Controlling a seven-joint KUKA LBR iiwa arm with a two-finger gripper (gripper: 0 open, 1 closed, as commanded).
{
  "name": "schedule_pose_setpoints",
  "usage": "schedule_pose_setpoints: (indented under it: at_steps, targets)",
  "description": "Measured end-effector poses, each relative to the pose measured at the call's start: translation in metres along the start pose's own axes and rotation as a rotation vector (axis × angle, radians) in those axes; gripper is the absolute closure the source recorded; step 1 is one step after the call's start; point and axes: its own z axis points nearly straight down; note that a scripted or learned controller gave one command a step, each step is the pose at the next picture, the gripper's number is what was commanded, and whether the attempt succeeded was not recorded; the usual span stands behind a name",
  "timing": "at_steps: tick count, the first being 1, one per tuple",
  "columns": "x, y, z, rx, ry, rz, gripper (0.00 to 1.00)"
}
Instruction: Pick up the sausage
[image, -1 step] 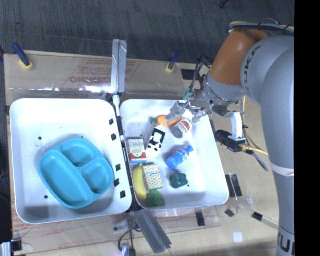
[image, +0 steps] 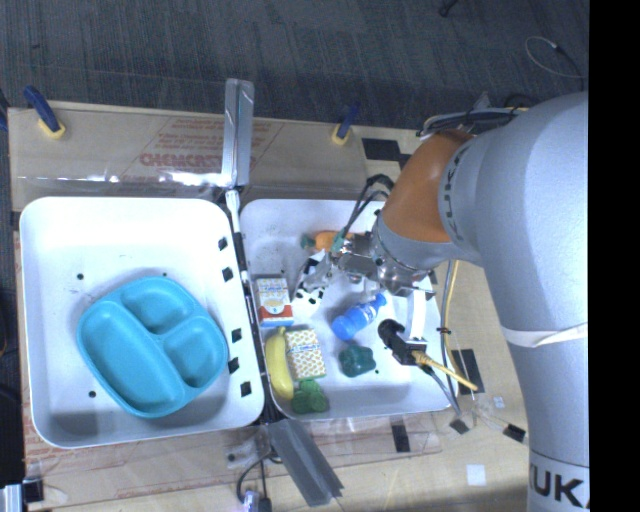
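An orange-brown piece (image: 323, 240), possibly the sausage, lies near the back wall of the right bin (image: 420, 400), partly hidden by the gripper's body. My gripper (image: 316, 278) hangs low in this bin, just in front of and left of that piece, pointing toward the bin's left side. I see nothing between its tips.
The right bin also holds a small carton (image: 272, 297), a banana (image: 280, 366), a patterned box (image: 304, 352), a green broccoli (image: 311, 398), a teal lump (image: 355, 360) and a blue bottle (image: 355, 319). A blue divided plate (image: 150, 345) lies in the left bin (image: 60, 230).
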Motion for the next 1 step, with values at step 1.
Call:
schedule_pose_setpoints:
  at_steps: [1]
  targets:
    - [0.0093,0.0236,0.0143,-0.011,0.006,0.206,0.00]
